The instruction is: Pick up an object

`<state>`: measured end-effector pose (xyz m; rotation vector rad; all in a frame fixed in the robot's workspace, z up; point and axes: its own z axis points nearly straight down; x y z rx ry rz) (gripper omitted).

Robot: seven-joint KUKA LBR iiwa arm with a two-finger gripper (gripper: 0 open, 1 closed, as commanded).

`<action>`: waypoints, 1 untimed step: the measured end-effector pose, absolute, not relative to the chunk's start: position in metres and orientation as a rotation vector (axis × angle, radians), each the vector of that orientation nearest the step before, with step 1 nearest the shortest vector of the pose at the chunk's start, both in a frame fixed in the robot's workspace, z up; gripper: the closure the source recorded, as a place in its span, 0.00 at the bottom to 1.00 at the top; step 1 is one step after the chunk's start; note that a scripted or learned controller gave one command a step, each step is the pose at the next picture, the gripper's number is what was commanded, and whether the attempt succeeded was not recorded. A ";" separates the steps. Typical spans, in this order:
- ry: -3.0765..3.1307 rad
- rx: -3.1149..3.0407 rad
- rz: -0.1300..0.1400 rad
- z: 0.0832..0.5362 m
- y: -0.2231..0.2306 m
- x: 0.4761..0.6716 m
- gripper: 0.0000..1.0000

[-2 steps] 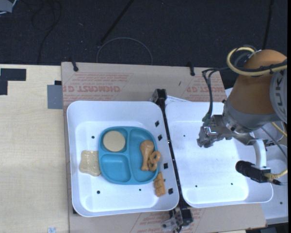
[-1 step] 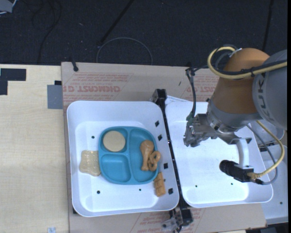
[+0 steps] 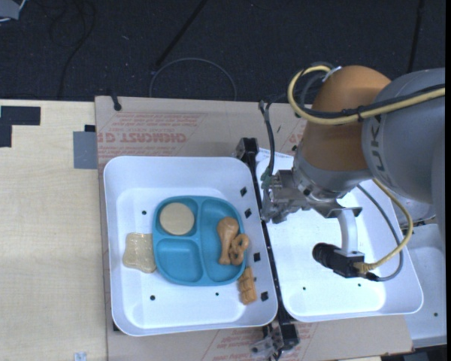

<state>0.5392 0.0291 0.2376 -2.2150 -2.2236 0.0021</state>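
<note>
Toy chicken leg on blue tray

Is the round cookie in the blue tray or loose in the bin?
In the tray: the round cookie lies flat in the upper-left compartment of the blue tray, inside the left bin.
</note>
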 end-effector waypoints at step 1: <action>-2.224 -2.213 0.002 0.243 0.084 0.542 1.00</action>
